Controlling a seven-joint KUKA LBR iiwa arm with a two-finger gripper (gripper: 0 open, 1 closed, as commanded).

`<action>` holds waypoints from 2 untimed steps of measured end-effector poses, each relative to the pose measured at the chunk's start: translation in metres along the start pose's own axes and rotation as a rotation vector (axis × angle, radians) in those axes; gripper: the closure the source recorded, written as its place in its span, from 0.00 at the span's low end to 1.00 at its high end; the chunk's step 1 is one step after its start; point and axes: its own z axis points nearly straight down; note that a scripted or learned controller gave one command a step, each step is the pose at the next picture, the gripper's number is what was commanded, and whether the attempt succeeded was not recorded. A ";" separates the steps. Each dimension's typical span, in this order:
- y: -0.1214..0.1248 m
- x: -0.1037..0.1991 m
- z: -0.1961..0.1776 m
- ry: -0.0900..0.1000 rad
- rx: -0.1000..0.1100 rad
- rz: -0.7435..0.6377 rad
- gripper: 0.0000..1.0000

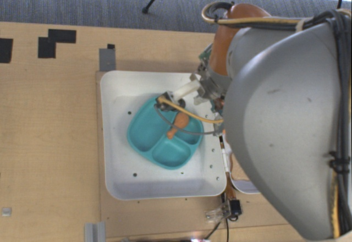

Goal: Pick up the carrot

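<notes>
The carrot [178, 124] is a short orange-brown piece lying slantwise on a teal divided plate [148, 132] in the left white bin [159, 187]. It rests near the plate's right side, across the ridge between compartments. My gripper [205, 93] hangs over the bin's right rear part, just above and to the right of the carrot. The grey arm covers most of the gripper, and I see nothing held in it.
The big grey arm link [286, 125] covers nearly all of the right bin, of which a sliver of rim [242, 186] shows. A yellow cable [192, 114] arcs over the plate past the carrot. Bare wooden bench [49, 136] lies left of the bins.
</notes>
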 end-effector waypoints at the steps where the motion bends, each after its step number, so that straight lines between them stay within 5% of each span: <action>1: -0.052 -0.025 -0.132 0.017 0.000 -0.050 0.00; 2: -0.033 0.021 -0.091 0.003 -0.002 0.142 0.00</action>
